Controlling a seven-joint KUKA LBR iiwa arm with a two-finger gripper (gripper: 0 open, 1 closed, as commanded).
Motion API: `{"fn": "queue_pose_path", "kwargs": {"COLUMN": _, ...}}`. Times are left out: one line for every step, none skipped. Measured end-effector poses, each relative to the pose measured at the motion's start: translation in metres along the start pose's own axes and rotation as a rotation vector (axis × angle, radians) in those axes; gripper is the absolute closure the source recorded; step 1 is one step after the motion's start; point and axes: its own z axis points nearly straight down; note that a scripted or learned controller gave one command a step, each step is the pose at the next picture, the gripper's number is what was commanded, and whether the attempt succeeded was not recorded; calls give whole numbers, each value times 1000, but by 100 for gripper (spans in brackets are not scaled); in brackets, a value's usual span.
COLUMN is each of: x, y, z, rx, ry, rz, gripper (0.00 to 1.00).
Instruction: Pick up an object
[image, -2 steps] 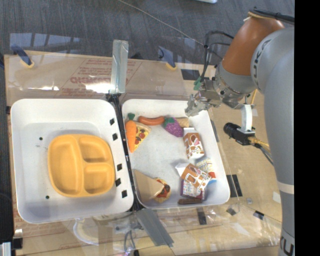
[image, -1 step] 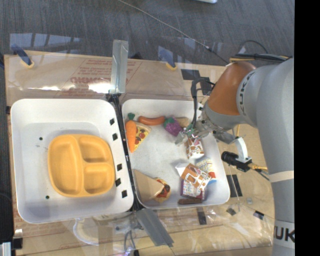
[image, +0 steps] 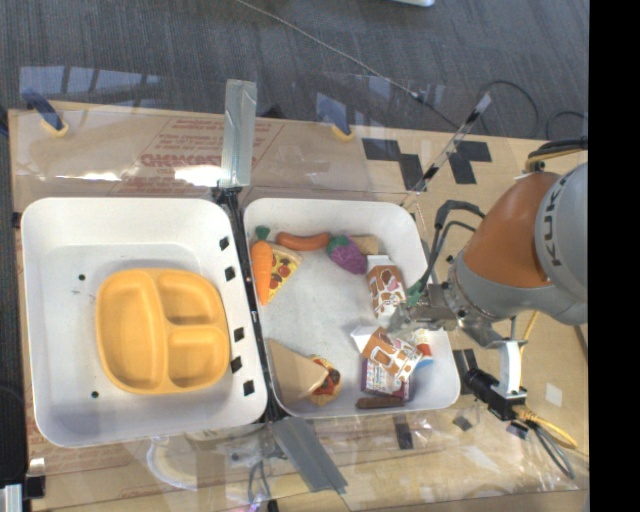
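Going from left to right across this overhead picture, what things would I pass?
Yellow divided tray → carrot → pizza slice → sausage → purple grapes → gripper → the arm's orange band.

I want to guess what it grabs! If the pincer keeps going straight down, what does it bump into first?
Probably the small patterned packet just below the pincer in the right bin, though depth is hard to judge from above.
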Motion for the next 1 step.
{"fn": "queue_pose_path", "kwargs": {"x": 0, "y": 0, "z": 1, "rx": 1, "ry": 0, "rz": 0, "gripper": 0}}
